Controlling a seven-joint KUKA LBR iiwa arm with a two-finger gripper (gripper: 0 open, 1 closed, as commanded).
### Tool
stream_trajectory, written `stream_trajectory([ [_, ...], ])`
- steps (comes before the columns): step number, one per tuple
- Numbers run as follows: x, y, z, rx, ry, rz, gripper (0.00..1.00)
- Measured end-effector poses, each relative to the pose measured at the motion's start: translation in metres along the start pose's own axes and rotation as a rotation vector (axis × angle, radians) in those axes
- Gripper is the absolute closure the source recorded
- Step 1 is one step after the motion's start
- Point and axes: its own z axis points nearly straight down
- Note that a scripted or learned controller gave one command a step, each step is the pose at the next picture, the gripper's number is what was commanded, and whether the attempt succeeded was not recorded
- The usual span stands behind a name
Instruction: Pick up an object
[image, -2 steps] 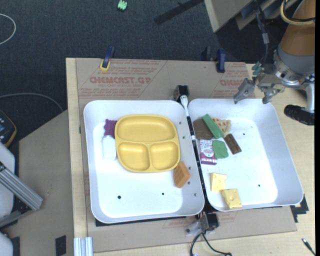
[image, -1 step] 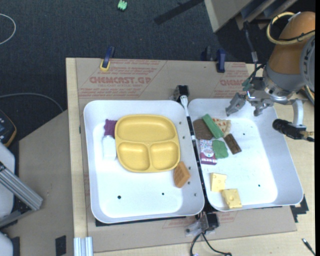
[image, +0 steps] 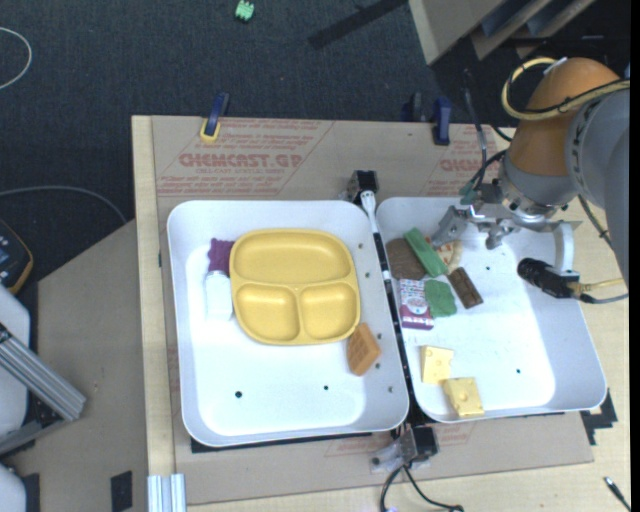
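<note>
Two white bins (image: 200, 330) sit on brown board (image: 290, 160) over dark carpet; gripper (image: 470, 222) seemingly open.

Two white bins (image: 200, 330) sit on a cardboard-topped bench (image: 290, 160) over dark carpet (image: 100, 60).

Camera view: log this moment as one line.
arm: over right bin | gripper: above green pieces, nothing seen held | yellow tray: left bin

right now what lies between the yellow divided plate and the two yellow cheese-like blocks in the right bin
In the camera view, a small orange-brown block sits between the yellow divided plate and the yellow blocks, then the bins' meeting rims.
</note>
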Motion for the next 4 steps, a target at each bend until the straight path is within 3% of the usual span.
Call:
stream_trajectory([
  [1,-0.001,0.004,0.024,-0.015,-0.003,0.001,0.00],
  [2,-0.002,0.002,0.016,-0.008,-0.005,0.001,1.00],
  [4,-0.004,0.007,-0.091,-0.016,-0.004,0.000,1.00],
])
